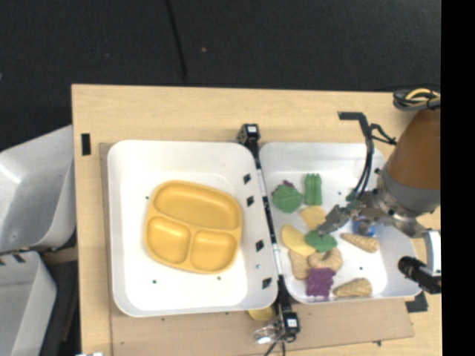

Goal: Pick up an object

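The toy foods [320, 251] lie heaped in the right bin [338, 154], from its middle down to the near rim, leaving bare floor along the far wall. The gripper [335, 221] hangs over the heap; how wide it stands, cannot tell. The left bin [126, 273] holds 1 yellow tray [194, 225], with free margins all around.
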Available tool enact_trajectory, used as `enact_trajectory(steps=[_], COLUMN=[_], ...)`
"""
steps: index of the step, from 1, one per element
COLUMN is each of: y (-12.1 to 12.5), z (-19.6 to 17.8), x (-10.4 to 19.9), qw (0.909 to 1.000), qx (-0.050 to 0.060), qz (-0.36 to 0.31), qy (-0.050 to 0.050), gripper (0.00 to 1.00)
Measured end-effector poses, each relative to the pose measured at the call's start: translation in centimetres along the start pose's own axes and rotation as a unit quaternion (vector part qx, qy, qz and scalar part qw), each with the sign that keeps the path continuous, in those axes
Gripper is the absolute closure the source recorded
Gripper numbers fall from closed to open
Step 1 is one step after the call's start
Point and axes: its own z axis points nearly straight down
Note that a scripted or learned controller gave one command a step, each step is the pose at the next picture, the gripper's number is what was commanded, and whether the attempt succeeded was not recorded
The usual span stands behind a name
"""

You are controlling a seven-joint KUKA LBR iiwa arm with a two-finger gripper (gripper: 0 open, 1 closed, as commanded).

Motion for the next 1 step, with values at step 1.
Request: enact_trajectory(steps=[1], y=[-0.85], z=[-5.09], x=[5.27], qw=[1.0], qx=[-0.006], qz=[-0.001], qy=[-0.002], gripper=[0.0])
